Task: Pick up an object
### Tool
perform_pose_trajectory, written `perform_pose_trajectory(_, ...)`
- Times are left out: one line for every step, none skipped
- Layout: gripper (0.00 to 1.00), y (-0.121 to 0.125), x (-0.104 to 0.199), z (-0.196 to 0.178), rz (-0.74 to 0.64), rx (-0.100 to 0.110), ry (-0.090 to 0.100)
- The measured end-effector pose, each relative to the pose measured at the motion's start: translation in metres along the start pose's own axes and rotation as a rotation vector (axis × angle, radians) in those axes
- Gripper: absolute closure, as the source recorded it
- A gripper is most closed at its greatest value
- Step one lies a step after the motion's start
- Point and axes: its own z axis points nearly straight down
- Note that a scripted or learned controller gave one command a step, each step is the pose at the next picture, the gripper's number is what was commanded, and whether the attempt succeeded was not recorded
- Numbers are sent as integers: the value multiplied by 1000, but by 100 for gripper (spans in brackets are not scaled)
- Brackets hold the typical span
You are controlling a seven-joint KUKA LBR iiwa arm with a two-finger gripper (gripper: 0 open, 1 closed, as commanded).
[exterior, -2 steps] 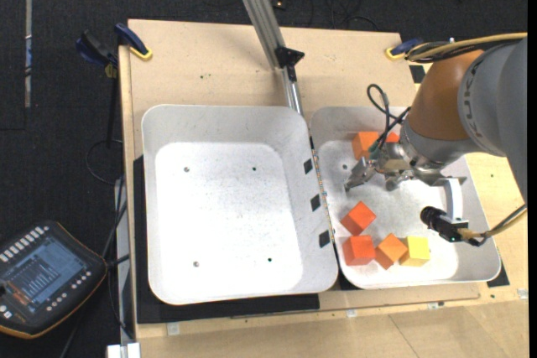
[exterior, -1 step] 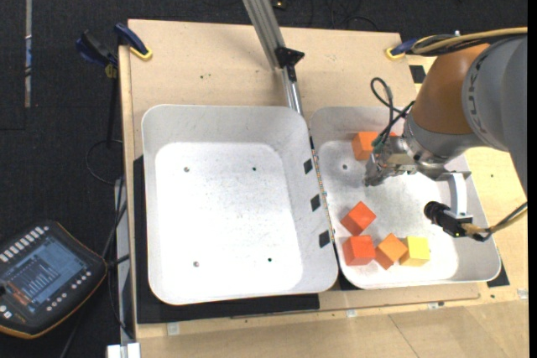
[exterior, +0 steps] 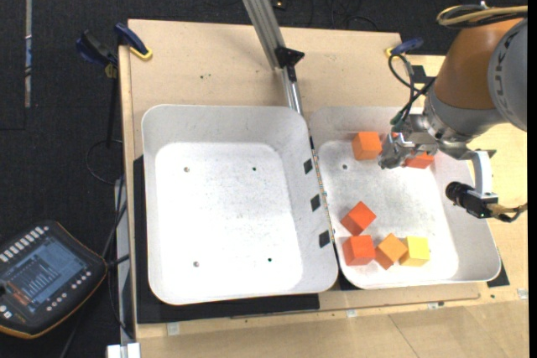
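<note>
Near row: three blocks (exterior: 388,250) are sitting clustered at the right bin's (exterior: 478,268) front, well apart from my arm.
Mid bin: one red-orange block (exterior: 359,216) is lying loose.
Far end: I am hovering the gripper (exterior: 395,153) between an orange cube (exterior: 366,145) and a red block (exterior: 419,161).
Grip: I cannot tell.

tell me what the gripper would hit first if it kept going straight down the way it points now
Probably the floor of the right bin between two blocks. The gripper points down beside the orange block, with a red-orange block just on its other side. Depth is unclear, so it could clip either one.
</note>
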Motion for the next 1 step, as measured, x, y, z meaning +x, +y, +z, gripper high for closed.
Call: perform_pose_trajectory(100, 5, -3, -44, -1, 0, 0)
